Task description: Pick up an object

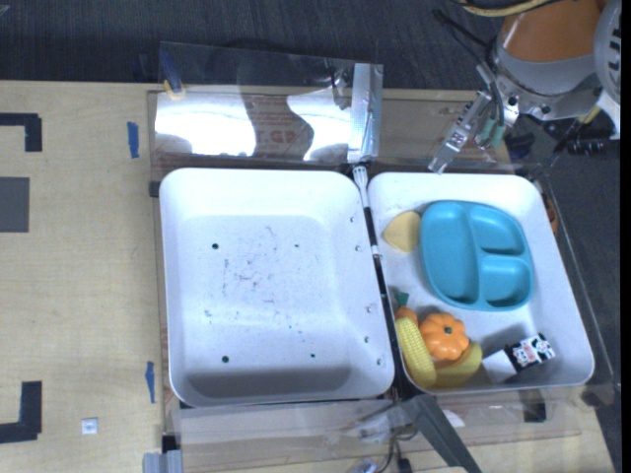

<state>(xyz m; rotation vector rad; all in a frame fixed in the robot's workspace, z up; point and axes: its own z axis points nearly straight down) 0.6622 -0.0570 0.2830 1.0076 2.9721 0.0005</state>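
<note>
Toy pumpkin (446, 336) sitting at right bin (564, 264) near edge, leaning on corn cob (413, 348); blue divided tray (476, 254) lying mid-bin. Gripper (461, 136) hovering beyond far rim, fingers narrow, gripping nothing. Advising: centring above pumpkin, widening fingers before descending.

One fixed overhead camera, slanted down over both white bins (187, 225).
</note>
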